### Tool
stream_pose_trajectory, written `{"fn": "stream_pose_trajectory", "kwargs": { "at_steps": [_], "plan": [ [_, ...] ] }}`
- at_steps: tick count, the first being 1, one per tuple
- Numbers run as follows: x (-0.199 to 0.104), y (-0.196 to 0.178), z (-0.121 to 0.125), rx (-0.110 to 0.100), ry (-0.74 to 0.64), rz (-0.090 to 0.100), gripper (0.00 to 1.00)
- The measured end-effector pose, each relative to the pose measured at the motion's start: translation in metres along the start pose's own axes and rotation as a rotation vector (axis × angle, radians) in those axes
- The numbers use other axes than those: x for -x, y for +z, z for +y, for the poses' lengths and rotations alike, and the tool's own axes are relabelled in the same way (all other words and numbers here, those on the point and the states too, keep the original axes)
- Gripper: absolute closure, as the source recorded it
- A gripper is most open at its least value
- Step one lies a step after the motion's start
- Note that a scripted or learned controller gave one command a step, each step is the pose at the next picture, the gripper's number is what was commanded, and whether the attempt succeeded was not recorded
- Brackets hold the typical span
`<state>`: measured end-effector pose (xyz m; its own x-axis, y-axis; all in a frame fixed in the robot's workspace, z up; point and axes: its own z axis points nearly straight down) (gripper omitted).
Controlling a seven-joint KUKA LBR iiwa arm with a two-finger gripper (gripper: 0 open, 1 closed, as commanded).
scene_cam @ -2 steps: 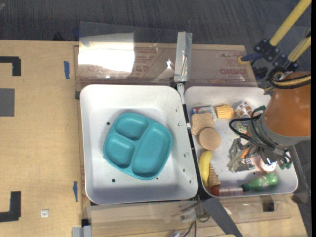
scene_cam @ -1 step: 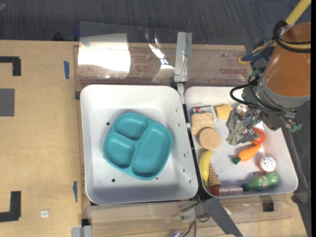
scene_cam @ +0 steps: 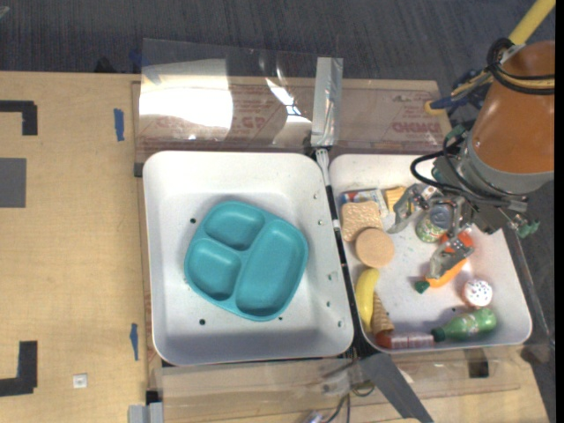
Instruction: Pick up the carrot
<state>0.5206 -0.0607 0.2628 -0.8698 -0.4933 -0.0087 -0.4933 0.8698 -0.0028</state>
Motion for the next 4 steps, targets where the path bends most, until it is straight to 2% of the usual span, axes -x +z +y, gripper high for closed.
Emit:
{"fn": "stream_pose_trajectory", "kwargs": {
  "at_steps": [1,2,3,4],
  "plan": [
    [-0.052,0.065,-0.030,0.004,0.130,0.009,0.00],
    [-0.067,0.145,-0.050,0.004,0.191,0.008,0.00],
    [-0.052,0.172,-0.066,-0.004,0.237,-0.001,0.00],
    [-0.047,0.159,-0.067,-0.010,0.235,-0.014,1.00]
  ]
}}
